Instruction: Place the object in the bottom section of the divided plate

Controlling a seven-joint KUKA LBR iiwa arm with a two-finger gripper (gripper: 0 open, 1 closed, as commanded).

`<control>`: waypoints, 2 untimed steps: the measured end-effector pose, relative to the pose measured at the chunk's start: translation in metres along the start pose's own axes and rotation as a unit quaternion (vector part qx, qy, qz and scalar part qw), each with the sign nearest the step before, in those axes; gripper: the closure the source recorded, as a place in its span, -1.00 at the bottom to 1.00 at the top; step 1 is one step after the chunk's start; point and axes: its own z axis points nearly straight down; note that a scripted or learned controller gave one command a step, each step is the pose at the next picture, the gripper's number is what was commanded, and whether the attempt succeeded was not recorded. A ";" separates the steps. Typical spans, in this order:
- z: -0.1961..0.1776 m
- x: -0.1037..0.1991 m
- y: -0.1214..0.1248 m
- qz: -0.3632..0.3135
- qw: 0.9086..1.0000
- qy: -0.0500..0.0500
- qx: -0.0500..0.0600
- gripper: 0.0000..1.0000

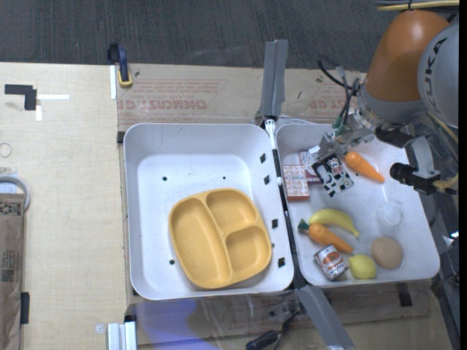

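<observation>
The claw (pixel 334 172) state cannot be told; the carrot (pixel 363 166) just beside it is judged light, rigid, smooth, best gripped mid-body

Banana (pixel 334 219), lemon (pixel 363 267), can (pixel 330 262)

The divided plate (pixel 219 237) lies in the left bin (pixel 146 195). Right of the plate, in the right bin (pixel 427 228), lie a banana (pixel 334 221), two carrots (pixel 330 236) (pixel 363 166), a can (pixel 330 262), a lemon (pixel 363 267) and a potato (pixel 387 253).
</observation>
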 end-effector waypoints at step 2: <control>-0.033 0.137 -0.022 -0.100 0.995 0.000 0.001 1.00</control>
